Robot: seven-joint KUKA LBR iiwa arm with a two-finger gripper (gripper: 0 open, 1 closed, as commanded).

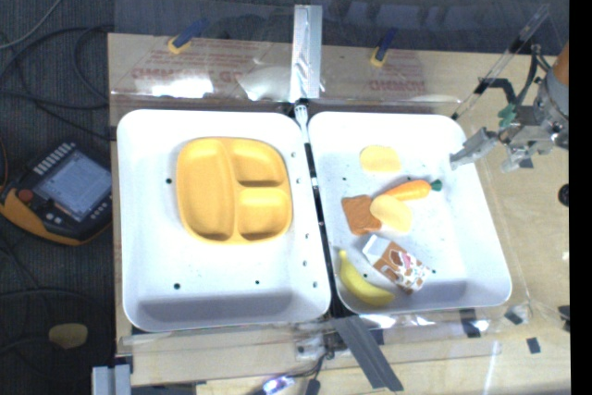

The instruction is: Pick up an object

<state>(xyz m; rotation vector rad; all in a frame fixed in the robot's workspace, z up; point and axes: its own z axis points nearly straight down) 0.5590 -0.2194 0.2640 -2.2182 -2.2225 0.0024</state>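
Note:
The right bin (pixel 481 227) holds several toy foods. An orange carrot (pixel 404 191) lies mid-bin, touching a pale yellow piece (pixel 393 215) and a brown slab (pixel 360 214). A pale yellow disc (pixel 379 159) sits further back. Along the front wall lie a banana (pixel 361 284) and a small printed carton (pixel 400 265). My gripper (pixel 491 154) hangs over the bin's back right rim, to the right of the carrot. It is open, with nothing between its fingers (pixel 470 148).
The left bin (pixel 139 273) holds a yellow divided tray (pixel 233 188). A metal divider post (pixel 306 51) stands behind the seam between the bins. Cables and a handheld pendant (pixel 57 190) lie on the floor to the left.

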